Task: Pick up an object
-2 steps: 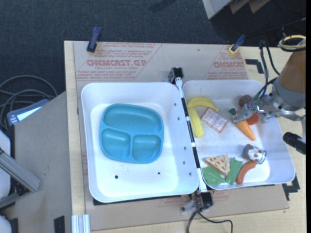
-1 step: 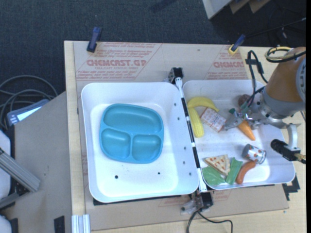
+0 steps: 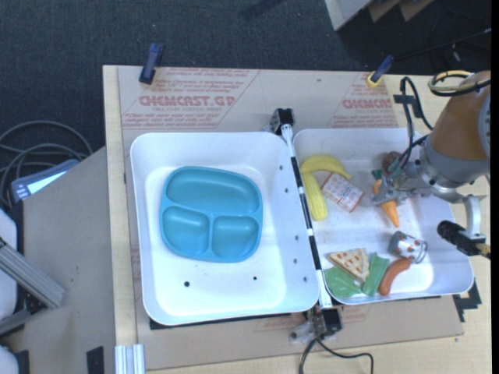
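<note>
The carrot (image 3: 389,206) is the piece I am working toward: a small orange toy cone that lies in the right bin (image 3: 448,283), toward its upper right part, with its pointed end aimed down the view. I judge it light, stiff and rather slick plastic, tapered, so I would want to pinch it across the thick upper end rather than near the tip, where it could squirt out. The gripper (image 3: 387,184) sits right over the carrot's thick end, touching or nearly touching it, but the dark fingers blur into the toy there and I cannot tell how far the jaws stand apart or whether anything is between them. Just left of the carrot lies a pink and white waffle-like block (image 3: 342,192), and left of that a yellow banana (image 3: 316,181) hugs the bin's left wall. Below the carrot I see a small silver can (image 3: 407,245) on its side, and further below and left a red sausage (image 3: 394,275), a green strip (image 3: 374,273), and a sandwich wedge (image 3: 349,262) on a green leaf (image 3: 337,284). Well to the left of the carrot, across the dividing rims, the left bin (image 3: 156,283) holds a blue divided plate (image 3: 211,213). The arm (image 3: 456,142), grey with its orange band, reaches in from right of the carrot.
</note>
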`<state>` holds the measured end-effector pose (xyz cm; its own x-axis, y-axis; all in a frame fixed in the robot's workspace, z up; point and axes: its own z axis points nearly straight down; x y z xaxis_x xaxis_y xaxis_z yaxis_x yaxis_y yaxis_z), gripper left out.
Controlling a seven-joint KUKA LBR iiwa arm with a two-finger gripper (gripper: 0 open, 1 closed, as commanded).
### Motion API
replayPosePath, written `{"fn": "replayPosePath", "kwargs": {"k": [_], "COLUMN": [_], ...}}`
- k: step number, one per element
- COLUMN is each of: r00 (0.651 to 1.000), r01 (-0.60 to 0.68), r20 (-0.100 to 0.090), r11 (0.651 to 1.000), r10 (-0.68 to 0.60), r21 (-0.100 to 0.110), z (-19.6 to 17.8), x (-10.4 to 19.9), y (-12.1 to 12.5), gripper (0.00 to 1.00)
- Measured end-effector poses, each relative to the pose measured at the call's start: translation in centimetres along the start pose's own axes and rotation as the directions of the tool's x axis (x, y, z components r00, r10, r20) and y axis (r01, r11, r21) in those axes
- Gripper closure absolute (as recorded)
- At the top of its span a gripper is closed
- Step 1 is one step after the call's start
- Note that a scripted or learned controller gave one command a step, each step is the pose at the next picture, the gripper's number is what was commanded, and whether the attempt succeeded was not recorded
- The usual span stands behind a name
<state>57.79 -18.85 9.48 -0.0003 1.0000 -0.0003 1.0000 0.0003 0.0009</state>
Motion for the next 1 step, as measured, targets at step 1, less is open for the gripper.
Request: {"fn": "replayPosePath", "kwargs": {"k": [1], "r00": [1.000], "r01": [0.001], "r20": [0.000], "r11": [1.000], "r10": [-0.001], "r21": [-0.001], "z": [1.00], "x": [5.96], "y": [2.68], "gripper": [1.00]}}
